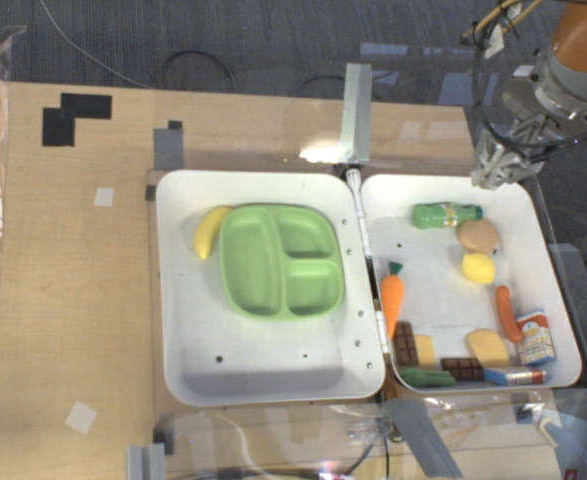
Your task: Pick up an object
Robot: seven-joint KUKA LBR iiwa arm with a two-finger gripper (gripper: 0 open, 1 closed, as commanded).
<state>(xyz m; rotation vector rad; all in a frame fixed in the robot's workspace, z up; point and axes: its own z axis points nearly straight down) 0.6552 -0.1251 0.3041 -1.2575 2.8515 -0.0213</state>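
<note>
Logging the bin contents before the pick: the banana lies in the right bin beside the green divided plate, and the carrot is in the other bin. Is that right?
Not quite. The camera view shows the banana in the left bin, beside the green divided plate. The carrot is in the other bin, the right bin.

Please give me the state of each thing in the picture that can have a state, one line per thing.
End effector: above right bin's far edge, holding nothing.
Bottle: lying on its side.
Green tray: flat, compartments empty.
Banana: touching the tray's left edge.
Carrot: lying, green top away from camera.
</note>
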